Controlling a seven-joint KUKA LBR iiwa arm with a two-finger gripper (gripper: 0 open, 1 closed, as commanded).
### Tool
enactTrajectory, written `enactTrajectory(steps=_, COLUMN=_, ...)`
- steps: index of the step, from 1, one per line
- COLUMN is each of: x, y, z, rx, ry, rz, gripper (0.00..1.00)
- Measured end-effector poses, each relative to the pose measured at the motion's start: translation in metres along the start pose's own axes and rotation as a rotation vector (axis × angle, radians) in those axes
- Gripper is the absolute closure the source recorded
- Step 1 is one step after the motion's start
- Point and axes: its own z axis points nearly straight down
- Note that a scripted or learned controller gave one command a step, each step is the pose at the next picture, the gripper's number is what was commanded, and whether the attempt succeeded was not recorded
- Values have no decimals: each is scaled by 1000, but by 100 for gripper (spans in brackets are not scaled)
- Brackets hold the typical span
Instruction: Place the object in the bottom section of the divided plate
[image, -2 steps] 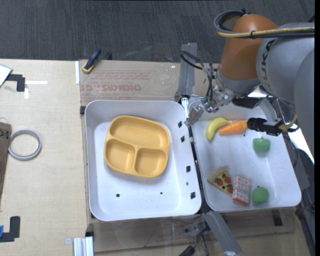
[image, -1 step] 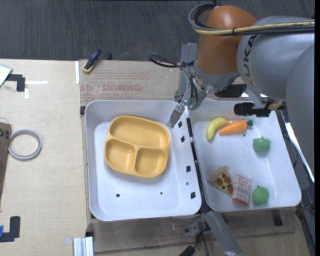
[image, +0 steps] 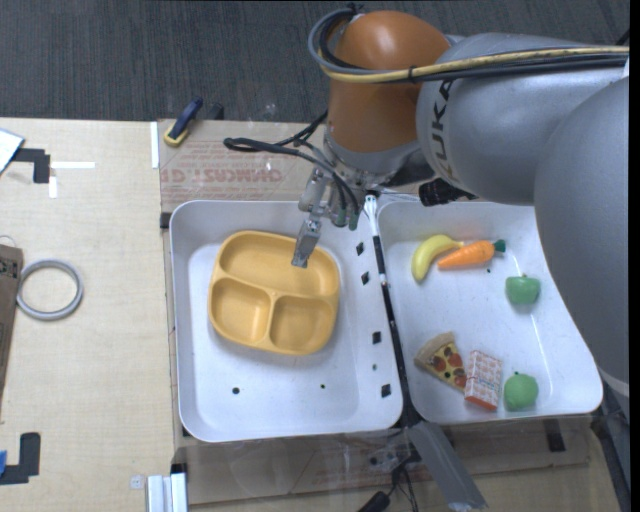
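Lying in the left bin (image: 190, 400), toward its far half: a yellow divided plate (image: 272, 292), with one wide section on the far side and two smaller sections side by side on the near side. Hanging over the right end of that wide far section: the pincer (image: 305, 245), a slim grey piece slanting down toward the plate's rim. Cannot tell whether open or closed, nor whether touching the plate.

Above the pincer, a tangle of cables, then the orange band (image: 385, 70) and the grey arm (image: 520, 110) reaching in from the right, covering the right bin's far corner.

In the right bin (image: 560, 400), well apart from the plate: a banana (image: 430, 255) touching a carrot (image: 465, 254) near the far wall; just beside these, a small green fruit (image: 522, 290); nearer the front, a pizza slice (image: 440, 358) next to a red-and-white packet (image: 483, 378), with a second green fruit (image: 520, 390) against the packet's right side.

Behind the left bin, a flat sheet of cardboard (image: 240, 165) with a blue-and-yellow tool (image: 183, 120) at its far left corner. Out on the desk (image: 90, 400) to the left, a roll of tape (image: 47, 288) lying flat.
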Motion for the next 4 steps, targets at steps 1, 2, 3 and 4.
enactTrajectory(steps=1, x=-2, y=-1, z=-10, rx=-2, ry=-4, rz=5, gripper=100)
enactTrajectory(steps=2, x=24, y=60, z=37, rx=2, ry=2, rz=183, gripper=100)
enactTrajectory(steps=3, x=26, y=92, z=-49, rx=1, ry=-1, rz=253, gripper=100)
enactTrajectory(steps=4, x=24, y=91, z=-58, rx=1, ry=-4, rz=251, gripper=100)
